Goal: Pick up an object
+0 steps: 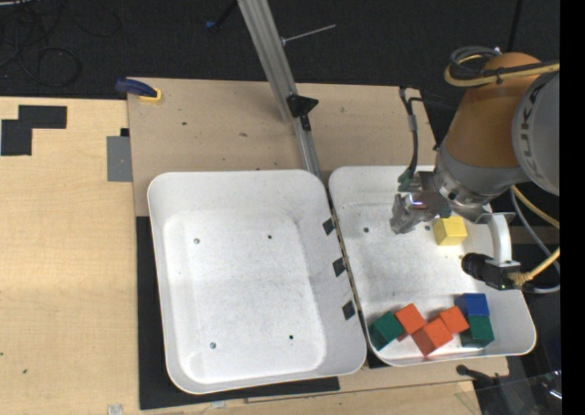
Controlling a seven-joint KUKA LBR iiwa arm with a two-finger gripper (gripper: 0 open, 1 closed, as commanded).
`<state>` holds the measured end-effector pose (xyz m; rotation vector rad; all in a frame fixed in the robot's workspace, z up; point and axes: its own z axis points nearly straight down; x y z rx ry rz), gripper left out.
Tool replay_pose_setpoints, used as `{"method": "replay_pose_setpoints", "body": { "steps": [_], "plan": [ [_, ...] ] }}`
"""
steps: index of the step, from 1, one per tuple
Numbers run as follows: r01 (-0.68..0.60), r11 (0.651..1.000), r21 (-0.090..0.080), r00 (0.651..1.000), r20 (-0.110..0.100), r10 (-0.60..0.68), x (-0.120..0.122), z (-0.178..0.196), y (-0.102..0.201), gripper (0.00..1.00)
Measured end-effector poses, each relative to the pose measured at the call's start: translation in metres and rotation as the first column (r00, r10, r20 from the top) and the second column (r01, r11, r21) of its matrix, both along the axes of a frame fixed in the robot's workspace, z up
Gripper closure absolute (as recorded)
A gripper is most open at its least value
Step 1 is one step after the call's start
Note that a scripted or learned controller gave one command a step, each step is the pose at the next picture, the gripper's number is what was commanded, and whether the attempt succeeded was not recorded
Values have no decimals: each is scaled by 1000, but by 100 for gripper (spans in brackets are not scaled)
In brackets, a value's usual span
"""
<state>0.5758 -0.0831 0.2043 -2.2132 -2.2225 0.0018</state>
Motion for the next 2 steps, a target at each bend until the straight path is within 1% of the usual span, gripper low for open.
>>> {"method": "replay_pose_setpoints", "body": {
  "steps": [1,2],
  "plan": [
    [0,1000,0,1000,2,0,-4,13,49,100],
    [-1,1000,0,1000,3,1,-6,24,106,100]
  ]
}}
